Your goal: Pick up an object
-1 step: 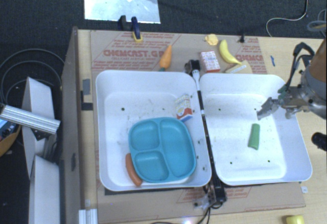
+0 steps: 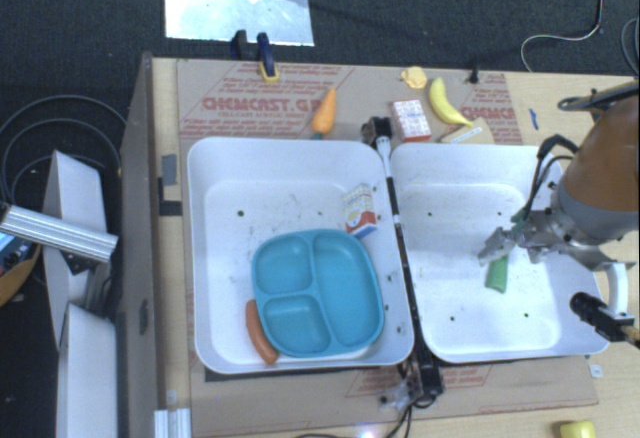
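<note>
A: What's in the right bin [image 2: 440, 326]?

B: A small green block [image 2: 497, 273], toward three o'clock, directly under the gripper [image 2: 510, 248]. Whether the jaws grip it, I can't tell.

A: And the left bin [image 2: 215, 226]?

B: A glossy blue divided tray [image 2: 317, 293], an orange sausage shape [image 2: 260, 331] at seven o'clock, a small carton [image 2: 360, 209]. The bench [image 2: 260, 101] cardboard reads "CHEMCAST", perhaps.

The arm [image 2: 600, 181] reaches in from the right, hand [image 2: 505, 248] lowered.

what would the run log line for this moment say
phase: grasp attempt | gripper: over right bin, at green object | hold: unconfirmed | left bin: blue tray
</note>
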Motion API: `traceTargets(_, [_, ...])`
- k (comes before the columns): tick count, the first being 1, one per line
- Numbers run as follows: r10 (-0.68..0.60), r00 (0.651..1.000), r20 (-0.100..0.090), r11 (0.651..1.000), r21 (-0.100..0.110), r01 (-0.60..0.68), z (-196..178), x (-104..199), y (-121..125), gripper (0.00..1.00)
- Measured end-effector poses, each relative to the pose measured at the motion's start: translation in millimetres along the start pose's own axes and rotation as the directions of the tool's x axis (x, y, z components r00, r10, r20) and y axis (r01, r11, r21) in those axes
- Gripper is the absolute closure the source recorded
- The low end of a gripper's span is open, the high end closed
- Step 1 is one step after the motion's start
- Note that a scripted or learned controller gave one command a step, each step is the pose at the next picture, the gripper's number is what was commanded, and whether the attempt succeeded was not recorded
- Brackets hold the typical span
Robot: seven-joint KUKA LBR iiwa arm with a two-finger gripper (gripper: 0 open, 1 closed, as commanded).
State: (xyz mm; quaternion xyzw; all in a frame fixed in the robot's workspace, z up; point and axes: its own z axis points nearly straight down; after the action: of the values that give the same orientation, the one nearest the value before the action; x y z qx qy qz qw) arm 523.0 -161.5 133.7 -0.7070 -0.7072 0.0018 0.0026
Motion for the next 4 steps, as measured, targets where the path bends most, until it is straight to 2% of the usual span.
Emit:
traceTargets(1, [0.000,1.000,0.001,1.000,-0.006,0.000,51.7,3.8,-5.9,0.00])
traceTargets(2, [-0.004,1.000,0.008,1.000,-0.020,0.004,5.3,-47.0,68.6,0.00])
traceTargets(3, [-0.002,1.000,-0.002,1.000,-0.002,0.002,14.3,-5.8,11.6,0.00])
traceTargets(4, [-0.001,1.000,0.001,1.000,-0.005,0.001,51.1,7.5,2.1,0.00])
